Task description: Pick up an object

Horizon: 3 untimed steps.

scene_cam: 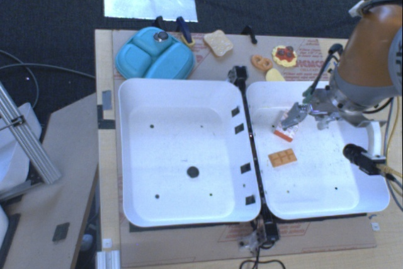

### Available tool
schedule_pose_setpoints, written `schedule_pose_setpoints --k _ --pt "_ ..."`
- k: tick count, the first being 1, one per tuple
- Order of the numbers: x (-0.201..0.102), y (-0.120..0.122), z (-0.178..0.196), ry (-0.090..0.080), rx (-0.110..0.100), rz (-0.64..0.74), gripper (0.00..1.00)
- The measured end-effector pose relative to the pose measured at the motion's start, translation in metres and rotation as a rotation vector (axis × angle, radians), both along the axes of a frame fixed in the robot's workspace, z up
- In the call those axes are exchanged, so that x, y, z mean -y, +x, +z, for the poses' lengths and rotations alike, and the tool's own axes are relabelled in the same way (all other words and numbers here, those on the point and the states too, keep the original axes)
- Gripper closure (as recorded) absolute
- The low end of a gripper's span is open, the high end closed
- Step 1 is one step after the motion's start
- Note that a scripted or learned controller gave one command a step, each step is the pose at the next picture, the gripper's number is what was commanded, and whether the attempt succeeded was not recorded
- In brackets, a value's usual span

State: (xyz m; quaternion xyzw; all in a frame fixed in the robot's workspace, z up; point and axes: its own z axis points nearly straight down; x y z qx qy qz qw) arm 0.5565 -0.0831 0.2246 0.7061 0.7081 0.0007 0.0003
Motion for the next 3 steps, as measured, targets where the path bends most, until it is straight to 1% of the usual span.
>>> schedule_pose_setpoints --k 1,2,3 --pt "0.002 -0.045 -0.144 -0.002 0.004 -0.004 0.00" --pt "0.003 -0.011 -0.138 -0.001 0.003 0.001 0.00" --pt "0.004 -0.010 -0.126 -0.003 0.010 0.000 1.00"
